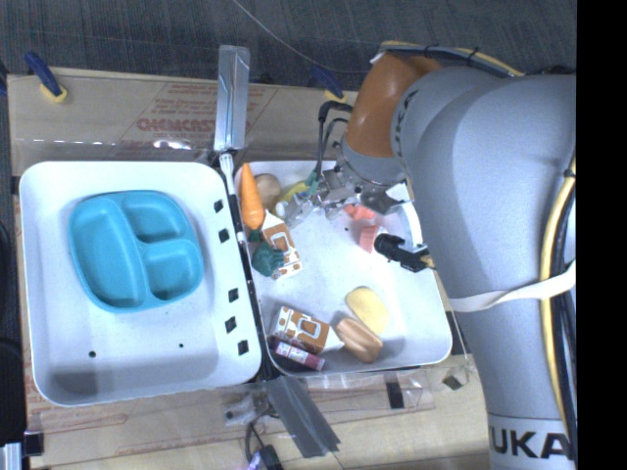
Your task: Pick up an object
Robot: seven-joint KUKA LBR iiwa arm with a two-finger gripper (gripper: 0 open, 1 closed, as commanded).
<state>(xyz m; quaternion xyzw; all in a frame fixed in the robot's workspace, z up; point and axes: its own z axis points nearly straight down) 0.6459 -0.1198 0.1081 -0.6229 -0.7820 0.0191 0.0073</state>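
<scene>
My gripper [313,202] reaches down into the back of the right bin [421,336], under the grey arm with its orange band. It hangs close over a yellow-green item [292,194], with a pale round item [267,188] and an orange carrot [252,196] just to its left. A pink-red item [365,225] lies partly hidden beneath the wrist. Nothing can be seen held.
Also in the right bin are a small orange-and-white box [281,248], a dark green item [264,257], a yellow oval [365,307], a brown bun [359,340], a brown carton [300,328] and a dark bar [297,355]. The left bin [44,351] holds a blue divided plate [137,248].
</scene>
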